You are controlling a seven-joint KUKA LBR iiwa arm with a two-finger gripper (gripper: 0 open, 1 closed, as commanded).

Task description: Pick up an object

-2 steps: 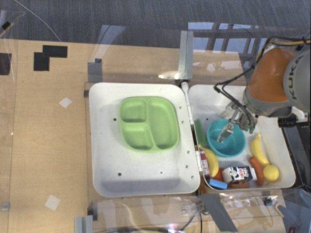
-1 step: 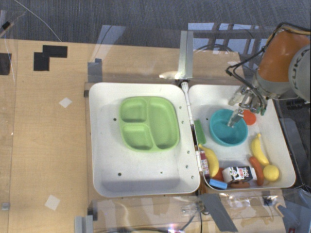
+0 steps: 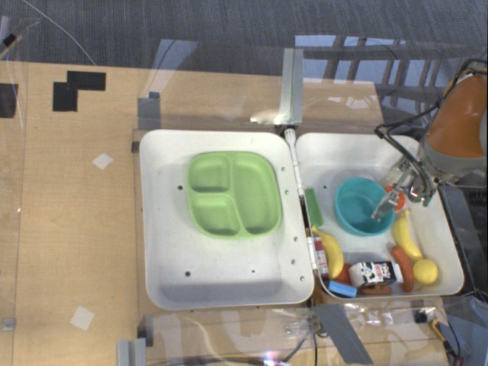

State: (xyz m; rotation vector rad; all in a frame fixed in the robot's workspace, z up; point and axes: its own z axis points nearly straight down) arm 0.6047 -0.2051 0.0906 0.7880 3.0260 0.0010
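Bananas lie nearest in the right bin point(image 3: 450, 280): one point(image 3: 406, 239) beside a lemon point(image 3: 425, 271), another point(image 3: 331, 252) by the left wall. Behind them sits a teal bowl point(image 3: 362, 204), the gripper point(image 3: 385, 204) over its rim; grip impossible to judge.

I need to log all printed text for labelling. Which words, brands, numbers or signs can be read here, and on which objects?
None can be read.
The small black and white carton in the right bin carries printing, too small and blurred to read.
The black patches on the bench are plain shapes, not letters.
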